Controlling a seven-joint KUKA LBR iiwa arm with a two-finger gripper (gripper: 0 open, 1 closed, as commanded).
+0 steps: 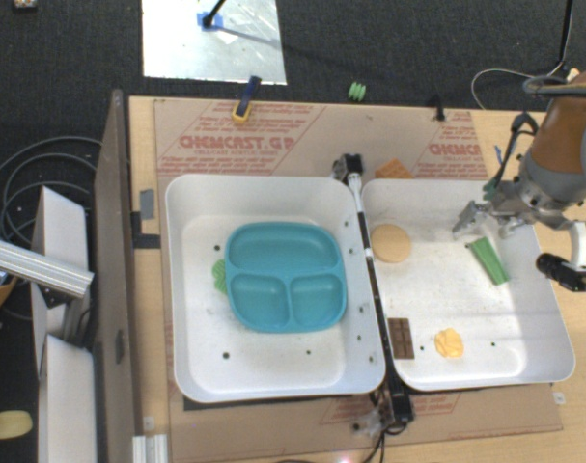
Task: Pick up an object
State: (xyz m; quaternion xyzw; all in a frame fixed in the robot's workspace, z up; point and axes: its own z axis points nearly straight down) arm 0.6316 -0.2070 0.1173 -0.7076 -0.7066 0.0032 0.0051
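Bench bears two white bins — left bin [191, 258] carries a blue divided plate [285, 276]. Right bin [524, 345]: green block [488, 259], tan disc [390, 243], yellow piece [449, 343]. Gripper [493, 216] hovers just above the block, fingers apart — nothing held.

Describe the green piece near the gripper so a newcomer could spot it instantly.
Start at the right bin, the one without the teal plate. Near its upper right, just below the gripper, lies a green block, slanted. Its neighbours are a tan disc by the divider and a yellow lump lower down; only this one is long, straight-edged and green.
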